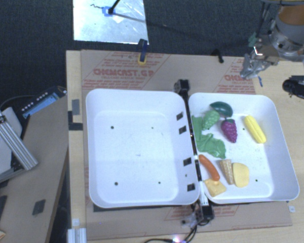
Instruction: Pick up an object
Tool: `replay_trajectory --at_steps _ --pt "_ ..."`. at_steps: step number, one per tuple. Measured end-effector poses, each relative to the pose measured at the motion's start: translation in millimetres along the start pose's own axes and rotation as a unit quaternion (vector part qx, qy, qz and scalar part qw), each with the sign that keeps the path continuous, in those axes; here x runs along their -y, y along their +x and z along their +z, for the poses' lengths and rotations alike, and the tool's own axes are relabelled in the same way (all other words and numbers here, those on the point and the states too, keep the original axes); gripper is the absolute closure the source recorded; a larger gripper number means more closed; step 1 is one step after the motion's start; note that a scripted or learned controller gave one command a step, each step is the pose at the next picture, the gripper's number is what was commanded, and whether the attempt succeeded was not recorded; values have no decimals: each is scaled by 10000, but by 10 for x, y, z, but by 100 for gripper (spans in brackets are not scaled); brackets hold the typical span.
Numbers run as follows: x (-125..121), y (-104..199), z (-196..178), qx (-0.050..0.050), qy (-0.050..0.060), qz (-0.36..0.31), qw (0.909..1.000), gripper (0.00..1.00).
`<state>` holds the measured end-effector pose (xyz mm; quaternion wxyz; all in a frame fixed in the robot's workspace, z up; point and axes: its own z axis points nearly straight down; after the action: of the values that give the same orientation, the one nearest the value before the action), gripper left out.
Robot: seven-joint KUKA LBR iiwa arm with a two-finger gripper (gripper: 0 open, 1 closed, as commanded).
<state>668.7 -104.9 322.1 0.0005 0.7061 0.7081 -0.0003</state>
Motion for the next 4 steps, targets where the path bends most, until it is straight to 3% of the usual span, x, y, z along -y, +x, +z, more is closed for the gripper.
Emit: replay_trajectory --at_steps 3,4 --pt "-25 2 -362 14 -66 -51 10000 100" --pt "-1 111 -1813 9 -99 -19 9999 100"
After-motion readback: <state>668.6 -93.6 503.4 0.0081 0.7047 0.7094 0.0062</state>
